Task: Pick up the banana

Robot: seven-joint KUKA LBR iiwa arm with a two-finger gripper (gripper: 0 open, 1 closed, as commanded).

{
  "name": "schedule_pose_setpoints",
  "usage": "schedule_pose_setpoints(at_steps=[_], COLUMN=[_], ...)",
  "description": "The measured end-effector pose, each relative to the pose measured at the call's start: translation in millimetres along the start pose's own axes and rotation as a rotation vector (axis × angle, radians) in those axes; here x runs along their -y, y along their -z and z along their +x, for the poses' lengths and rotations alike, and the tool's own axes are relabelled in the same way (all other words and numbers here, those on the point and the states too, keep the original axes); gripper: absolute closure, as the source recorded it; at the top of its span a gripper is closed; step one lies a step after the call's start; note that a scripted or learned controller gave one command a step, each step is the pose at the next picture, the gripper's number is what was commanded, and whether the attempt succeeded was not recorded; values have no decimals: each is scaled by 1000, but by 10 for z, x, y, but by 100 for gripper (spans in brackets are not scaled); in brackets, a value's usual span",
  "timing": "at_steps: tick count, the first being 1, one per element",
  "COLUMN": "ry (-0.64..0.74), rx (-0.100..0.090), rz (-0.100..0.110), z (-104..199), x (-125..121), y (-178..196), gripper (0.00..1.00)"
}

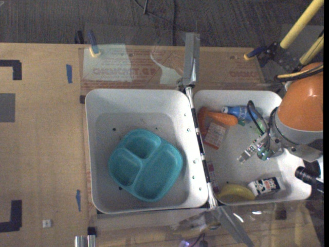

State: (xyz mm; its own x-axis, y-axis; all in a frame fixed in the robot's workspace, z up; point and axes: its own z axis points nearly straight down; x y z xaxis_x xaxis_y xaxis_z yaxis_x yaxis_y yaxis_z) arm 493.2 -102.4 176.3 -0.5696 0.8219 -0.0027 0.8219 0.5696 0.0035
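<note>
A: Where was the banana (236,192) at that moment?

B: It lay in the right bin (226,158), against the near wall, just beside the bin's near-left corner. A small black-and-white carton (266,185) sat just to its right.

A: And the gripper (252,151)?

B: It hung above the middle of that bin, farther from the near wall than the banana, with nothing between its fingers. Whether the jaws were spread or pressed together, I couldn't tell; they were too small and blurred.

A: How would the pick go well?

B: My judgement: it should travel toward the near-left corner, set the fingers across the banana's short width, and descend clear of the wall and the carton.

A: Any writing?

B: The clear sheet (113,65) beyond the left bin (97,138) carried lettering too faint to read. The labels on the orange packet (215,129) and blue bottle (237,110) were illegible.
</note>
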Motion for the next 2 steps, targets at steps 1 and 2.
schedule_pose_setpoints(at_steps=[1,2], ry=[34,33], rx=[-3,-3], rz=[2,2], z=[318,317], x=[-59,-57], y=[84,84], gripper=[100,0])
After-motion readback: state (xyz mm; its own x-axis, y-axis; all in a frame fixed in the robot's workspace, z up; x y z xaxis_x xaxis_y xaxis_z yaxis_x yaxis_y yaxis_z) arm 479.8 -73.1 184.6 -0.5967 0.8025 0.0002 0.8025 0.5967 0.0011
